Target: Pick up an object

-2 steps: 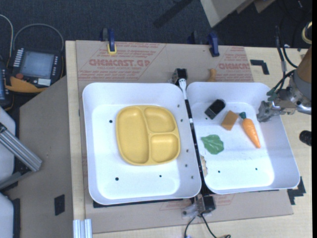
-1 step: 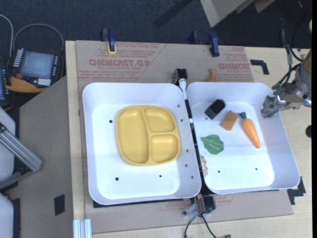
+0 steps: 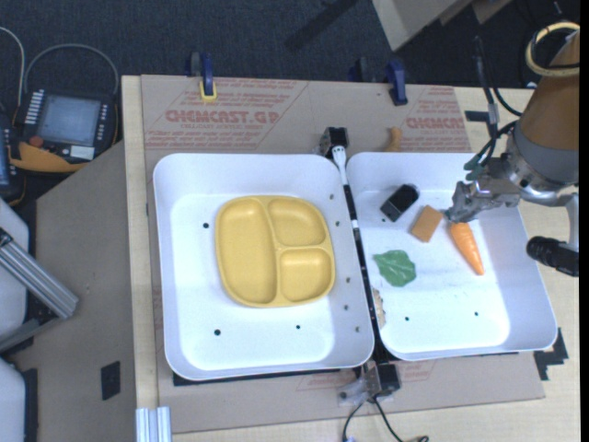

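- Orange tapered plastic carrot [image 3: 467,247] lies in the right shallow white bin [image 3: 525,325], thick end up toward the gripper, tip pointing to the near edge.
- Two-finger metal gripper [image 3: 460,207] sits just above the carrot's thick end; whether it touches is unclear, and claw state cannot be told, too blurred and small.
- Tan brown block [image 3: 424,224] just left of the carrot, near the gripper.
- Black small boxy item [image 3: 399,202] up-left of the block; shape hard to make out.
- Green leafy flat piece [image 3: 395,267] lower left in the same bin.
- Grey arm with orange band [image 3: 555,109] cut off at the right.
- Left white bin [image 3: 184,274] holds a yellow three-compartment plastic plate [image 3: 274,250].
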You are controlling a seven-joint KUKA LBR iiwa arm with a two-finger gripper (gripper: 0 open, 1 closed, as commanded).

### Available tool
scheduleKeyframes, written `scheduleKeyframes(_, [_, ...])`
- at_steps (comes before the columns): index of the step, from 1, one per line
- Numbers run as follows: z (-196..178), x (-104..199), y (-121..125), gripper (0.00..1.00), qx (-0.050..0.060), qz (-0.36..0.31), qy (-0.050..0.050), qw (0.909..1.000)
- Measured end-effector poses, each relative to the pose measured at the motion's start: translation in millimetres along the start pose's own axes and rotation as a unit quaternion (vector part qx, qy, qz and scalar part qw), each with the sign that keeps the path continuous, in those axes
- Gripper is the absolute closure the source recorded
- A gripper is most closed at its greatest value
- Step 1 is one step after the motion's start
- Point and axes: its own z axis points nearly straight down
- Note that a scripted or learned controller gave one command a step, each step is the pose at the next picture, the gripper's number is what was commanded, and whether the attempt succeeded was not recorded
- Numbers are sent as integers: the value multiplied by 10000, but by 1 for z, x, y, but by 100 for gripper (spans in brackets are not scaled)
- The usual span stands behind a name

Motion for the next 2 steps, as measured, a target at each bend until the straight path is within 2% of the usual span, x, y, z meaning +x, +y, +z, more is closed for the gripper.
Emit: scheduleKeyframes(2, [12, 97, -23, 100, 5, -2, 4, 10000])
